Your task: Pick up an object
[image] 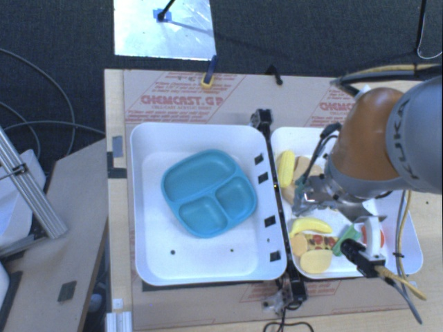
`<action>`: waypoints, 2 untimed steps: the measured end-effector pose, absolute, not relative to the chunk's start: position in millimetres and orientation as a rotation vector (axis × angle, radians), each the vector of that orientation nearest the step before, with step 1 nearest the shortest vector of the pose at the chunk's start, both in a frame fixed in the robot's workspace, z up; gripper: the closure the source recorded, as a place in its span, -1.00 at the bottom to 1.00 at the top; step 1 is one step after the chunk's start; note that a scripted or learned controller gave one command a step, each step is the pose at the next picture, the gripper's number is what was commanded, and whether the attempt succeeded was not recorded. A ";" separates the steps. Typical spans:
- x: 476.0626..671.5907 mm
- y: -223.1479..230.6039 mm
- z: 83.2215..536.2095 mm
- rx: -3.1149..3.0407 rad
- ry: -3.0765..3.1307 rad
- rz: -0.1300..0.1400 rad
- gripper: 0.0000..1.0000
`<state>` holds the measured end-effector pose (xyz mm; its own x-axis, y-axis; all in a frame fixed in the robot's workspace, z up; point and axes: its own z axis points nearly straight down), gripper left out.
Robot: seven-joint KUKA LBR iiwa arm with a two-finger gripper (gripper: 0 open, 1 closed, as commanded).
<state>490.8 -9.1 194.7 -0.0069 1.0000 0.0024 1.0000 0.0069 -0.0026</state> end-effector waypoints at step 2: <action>567.7 96.9 216.7 -2.216 -2.235 -0.013 1.00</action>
